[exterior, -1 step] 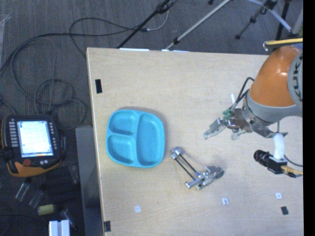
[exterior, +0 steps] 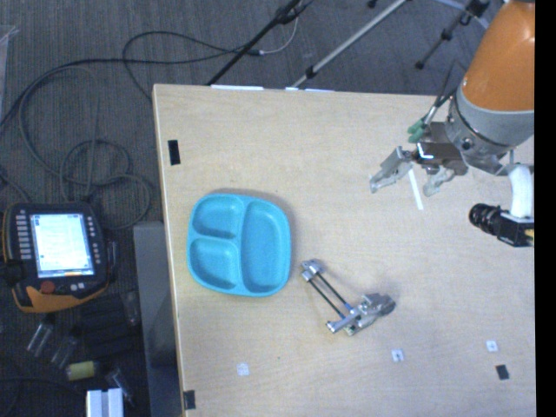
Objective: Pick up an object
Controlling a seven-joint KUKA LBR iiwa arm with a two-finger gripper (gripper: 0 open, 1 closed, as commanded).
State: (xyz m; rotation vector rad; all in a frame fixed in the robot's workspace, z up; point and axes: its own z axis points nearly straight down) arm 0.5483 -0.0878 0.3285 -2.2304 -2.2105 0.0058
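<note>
While the tool (exterior: 415, 174) is held spread open and empty above the pale wooden counter (exterior: 347, 137), cables (exterior: 78, 85) are seen on the dark carpet (exterior: 78, 24).

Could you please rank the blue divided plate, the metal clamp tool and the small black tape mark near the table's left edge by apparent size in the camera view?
1. Blue divided plastic plate
2. Metal clamp tool
3. Small black tape mark

All three lie on the wooden table, so the ranking seems safe.
</note>
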